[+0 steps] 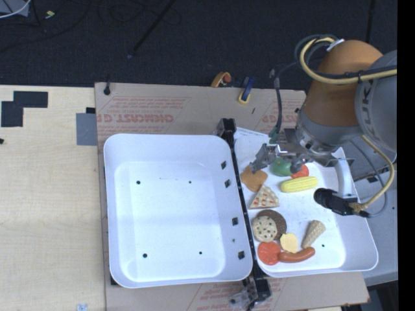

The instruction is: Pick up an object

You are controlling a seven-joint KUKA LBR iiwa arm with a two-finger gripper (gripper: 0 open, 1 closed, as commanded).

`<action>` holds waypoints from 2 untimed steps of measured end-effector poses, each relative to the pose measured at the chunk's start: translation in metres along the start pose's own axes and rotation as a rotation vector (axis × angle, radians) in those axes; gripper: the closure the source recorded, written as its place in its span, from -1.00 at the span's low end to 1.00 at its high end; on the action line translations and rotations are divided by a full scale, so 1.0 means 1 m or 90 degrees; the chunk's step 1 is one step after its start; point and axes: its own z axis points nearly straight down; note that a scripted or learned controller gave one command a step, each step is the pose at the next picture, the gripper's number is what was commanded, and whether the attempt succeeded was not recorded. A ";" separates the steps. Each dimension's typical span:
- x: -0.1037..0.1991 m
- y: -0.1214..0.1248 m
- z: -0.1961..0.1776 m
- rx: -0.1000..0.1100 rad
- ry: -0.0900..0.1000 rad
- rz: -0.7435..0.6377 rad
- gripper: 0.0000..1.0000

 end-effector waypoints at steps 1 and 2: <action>-0.039 0.071 -0.216 -0.004 -0.004 0.003 -1.00; 0.048 0.037 -0.156 0.013 0.001 -0.001 -1.00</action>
